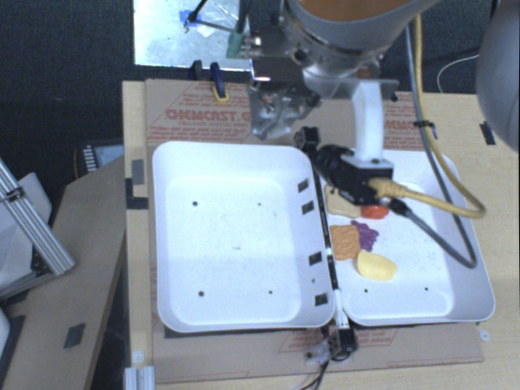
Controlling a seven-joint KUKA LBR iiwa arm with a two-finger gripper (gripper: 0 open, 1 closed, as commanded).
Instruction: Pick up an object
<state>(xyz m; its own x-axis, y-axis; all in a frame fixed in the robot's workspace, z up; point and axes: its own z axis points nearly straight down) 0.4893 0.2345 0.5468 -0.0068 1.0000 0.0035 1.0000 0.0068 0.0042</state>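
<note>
Hanging near the far rim of the left bin (227, 146), the pincer (272, 119) is blurred; whether it is clenched or released I cannot tell. An orange lump (344, 242), purple scrap (367, 234), yellow lump (376, 267) and red piece (374, 212) lie close together in the right bin (431, 292).

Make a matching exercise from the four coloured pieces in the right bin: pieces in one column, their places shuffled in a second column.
Things
1. yellow piece
2. orange piece
3. red piece
4. purple piece

Places (among these four)
A. farthest back
B. nearest the left bin
C. nearest the front wall of the right bin
D. beside the orange piece, on its right in the view

Pairs: 1-C, 2-B, 3-A, 4-D
</note>
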